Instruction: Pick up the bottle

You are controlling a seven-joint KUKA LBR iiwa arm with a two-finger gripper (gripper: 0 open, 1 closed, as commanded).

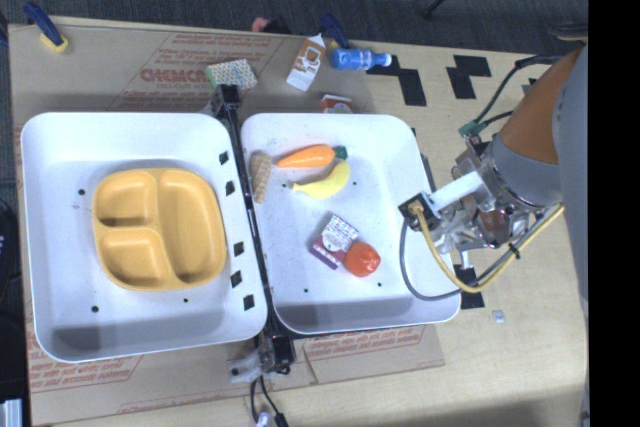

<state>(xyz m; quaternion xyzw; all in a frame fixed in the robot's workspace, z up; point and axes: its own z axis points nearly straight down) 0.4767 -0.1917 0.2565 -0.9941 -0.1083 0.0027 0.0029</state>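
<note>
A small blue bottle (354, 60) lies on its side on the bench behind the right bin (415, 140), outside both bins. My gripper (470, 227) hangs over the right rim of that bin, well to the right of and nearer than the bottle, with yellow cables looping below it. Nothing shows under the gripper. Inside the right bin lie a carrot (305, 156), a banana (326, 182), a waffle cone (261, 174), and a purple-and-white packet (335, 240) touching a red round object (361, 259).
The left bin (40, 245) holds a yellow divided plate (160, 227). A small carton (306, 63) and a patterned packet (232, 72) lie on the bench behind the bins, beside the bottle. Blue clamps (46, 26) grip the bench's far edge.
</note>
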